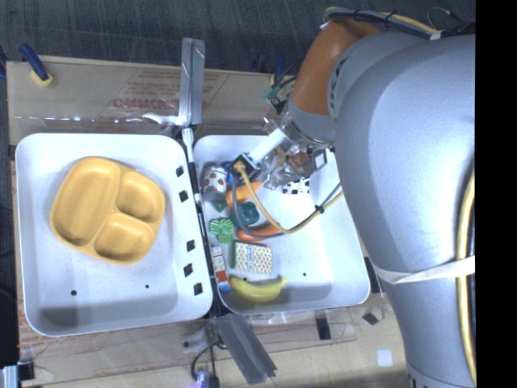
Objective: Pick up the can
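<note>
The gripper (284,170) hangs over the right bin (331,253); I cannot tell its state. It should settle squarely over the can (214,179), clear of the banana (257,288).

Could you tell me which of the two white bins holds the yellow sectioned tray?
The left shallow white bin; the yellow three-section plastic tray lies alone in it, whereas the right shallow white bin holds the clutter of small items.

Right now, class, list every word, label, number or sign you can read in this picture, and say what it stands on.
Nothing can be read for certain.
Red print on the brown board behind the bins: too faint to read.
Patterned packet above the banana: markings blurred.
Red strip along the right bin's left wall: print too small.
</note>
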You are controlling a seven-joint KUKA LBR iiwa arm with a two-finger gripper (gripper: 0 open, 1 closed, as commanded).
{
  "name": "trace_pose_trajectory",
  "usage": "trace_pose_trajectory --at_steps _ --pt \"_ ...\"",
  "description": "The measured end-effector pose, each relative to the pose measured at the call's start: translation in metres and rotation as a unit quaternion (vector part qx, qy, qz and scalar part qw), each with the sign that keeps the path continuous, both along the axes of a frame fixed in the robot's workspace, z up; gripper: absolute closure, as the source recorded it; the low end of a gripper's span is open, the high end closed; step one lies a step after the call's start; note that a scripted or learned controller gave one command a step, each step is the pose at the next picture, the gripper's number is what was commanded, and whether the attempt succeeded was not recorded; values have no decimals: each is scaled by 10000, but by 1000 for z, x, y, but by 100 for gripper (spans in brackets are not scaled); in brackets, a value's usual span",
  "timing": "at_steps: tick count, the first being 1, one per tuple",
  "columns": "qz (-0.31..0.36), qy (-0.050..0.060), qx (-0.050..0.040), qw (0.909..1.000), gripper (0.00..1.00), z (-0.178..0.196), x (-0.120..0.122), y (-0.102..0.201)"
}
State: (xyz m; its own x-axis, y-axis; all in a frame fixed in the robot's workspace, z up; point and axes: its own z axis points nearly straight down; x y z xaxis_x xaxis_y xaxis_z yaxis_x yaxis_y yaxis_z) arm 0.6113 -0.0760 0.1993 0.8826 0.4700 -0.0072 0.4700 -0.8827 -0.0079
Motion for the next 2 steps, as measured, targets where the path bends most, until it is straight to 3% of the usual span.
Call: trace_pose_trajectory --at_steps 1,2 --pt "119 -48 -9 9999 100 189 20 -16" --pt "2000 -52 -4 9798 100 243 28 -63"
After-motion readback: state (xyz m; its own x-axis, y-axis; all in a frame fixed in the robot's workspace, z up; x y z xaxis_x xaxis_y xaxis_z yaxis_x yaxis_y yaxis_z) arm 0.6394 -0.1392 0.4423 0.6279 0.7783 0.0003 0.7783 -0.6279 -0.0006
